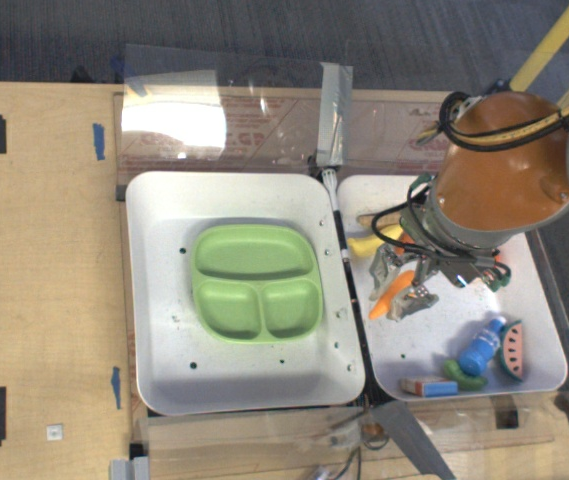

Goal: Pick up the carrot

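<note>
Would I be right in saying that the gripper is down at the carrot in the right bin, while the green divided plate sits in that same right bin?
Not quite: the camera view shows the green divided plate in the left bin, not the right one. The rest holds: the gripper is down at the carrot in the right bin.

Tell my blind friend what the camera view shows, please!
A robot gripper reaches down onto an orange carrot in the right bin, near a blue bottle and watermelon slice. The left bin holds a green divided plate.
</note>
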Motion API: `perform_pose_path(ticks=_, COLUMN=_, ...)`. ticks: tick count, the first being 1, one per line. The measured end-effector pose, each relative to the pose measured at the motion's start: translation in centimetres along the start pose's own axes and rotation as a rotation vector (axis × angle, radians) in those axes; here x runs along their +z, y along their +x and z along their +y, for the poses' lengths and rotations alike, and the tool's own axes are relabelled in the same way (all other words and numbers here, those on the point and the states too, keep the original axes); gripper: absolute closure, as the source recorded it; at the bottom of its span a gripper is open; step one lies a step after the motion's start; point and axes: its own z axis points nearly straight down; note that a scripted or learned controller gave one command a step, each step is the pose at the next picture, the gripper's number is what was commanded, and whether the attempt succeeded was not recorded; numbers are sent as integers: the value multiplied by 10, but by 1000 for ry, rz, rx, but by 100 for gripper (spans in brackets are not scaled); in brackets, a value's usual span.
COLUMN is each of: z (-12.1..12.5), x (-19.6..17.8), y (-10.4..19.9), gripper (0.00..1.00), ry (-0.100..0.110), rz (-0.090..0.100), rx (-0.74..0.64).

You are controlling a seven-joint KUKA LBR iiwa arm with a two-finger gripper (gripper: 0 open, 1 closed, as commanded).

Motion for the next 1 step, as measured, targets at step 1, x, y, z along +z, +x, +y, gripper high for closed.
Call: perform_pose_path(ticks=1, z=43, x=-27, y=-19, gripper=100, ry=-4, rz=2, rx=-438)
